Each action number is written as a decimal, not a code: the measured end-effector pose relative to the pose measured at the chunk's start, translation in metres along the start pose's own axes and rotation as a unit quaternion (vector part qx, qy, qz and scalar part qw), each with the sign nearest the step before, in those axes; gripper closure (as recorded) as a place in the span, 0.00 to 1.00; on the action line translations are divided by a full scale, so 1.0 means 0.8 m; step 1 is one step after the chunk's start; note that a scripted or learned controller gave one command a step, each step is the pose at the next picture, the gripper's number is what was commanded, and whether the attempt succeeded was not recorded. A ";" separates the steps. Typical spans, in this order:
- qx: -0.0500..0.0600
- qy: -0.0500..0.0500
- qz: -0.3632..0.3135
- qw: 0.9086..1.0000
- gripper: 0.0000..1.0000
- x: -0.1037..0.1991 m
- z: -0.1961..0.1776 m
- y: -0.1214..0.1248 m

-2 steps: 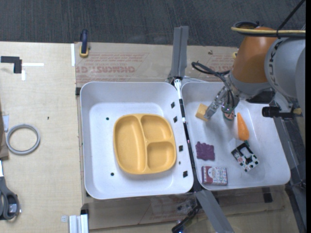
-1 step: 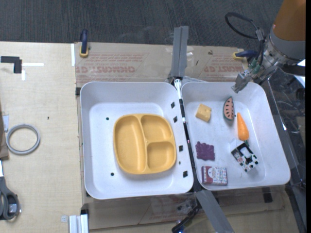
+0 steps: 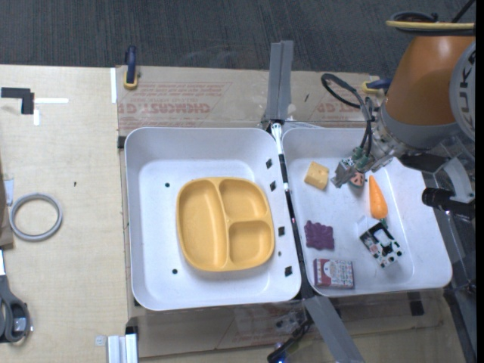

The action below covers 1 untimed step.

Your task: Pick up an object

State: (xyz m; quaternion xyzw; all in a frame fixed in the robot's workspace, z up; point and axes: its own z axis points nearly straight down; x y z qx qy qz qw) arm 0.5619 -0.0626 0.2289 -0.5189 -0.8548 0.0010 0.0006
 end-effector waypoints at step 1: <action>0.000 0.000 0.000 1.000 0.00 0.000 0.000 0.000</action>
